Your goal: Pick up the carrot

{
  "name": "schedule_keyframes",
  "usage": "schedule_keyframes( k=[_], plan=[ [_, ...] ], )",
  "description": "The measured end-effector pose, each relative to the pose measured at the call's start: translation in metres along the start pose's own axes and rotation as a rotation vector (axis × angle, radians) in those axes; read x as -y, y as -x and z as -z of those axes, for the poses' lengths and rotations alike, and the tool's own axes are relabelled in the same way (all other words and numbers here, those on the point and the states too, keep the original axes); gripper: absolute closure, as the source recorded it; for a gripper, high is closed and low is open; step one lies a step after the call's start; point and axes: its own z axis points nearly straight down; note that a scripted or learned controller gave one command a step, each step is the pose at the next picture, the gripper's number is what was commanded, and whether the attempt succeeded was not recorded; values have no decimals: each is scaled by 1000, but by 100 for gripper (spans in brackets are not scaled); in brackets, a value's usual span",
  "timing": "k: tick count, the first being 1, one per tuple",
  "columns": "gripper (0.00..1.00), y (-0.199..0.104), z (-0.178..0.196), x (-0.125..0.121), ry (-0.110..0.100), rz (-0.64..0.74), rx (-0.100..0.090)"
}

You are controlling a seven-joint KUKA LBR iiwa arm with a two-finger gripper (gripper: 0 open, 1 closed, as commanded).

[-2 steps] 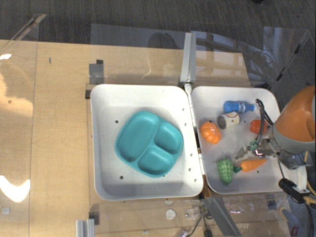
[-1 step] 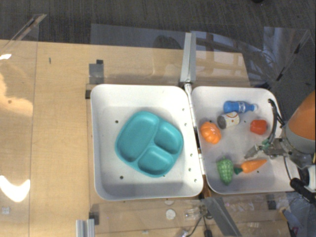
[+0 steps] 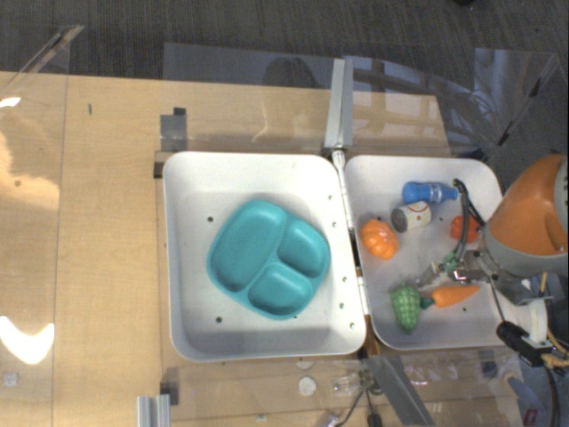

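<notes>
1. In the camera view, the grey arm with its orange band reaches in from the right edge and bends down over the right bin on the wooden counter.
2. The pincer sits low in that bin, near its front right part, just above the carrot.
3. How far the pincer is parted I cannot tell; the metal parts there are small and cluttered, and whether it touches the carrot is unclear.
4. The carrot lies flat on the bin floor, its leafy green end pointing left.
5. Elsewhere in the right bin lie an orange round fruit, a blue bottle and a small grey-and-white can.
6. The left bin holds a teal divided plate.
</notes>
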Motion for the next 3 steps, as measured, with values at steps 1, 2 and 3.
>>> schedule_keyframes(
  k=[1,2,3],
  plan=[
    [0,44,-1,5,-3,-92,-1],
    [0,-2,0,-1,1,141,2],
    [0,30,0,3,-3,36,-3]
  ],
)
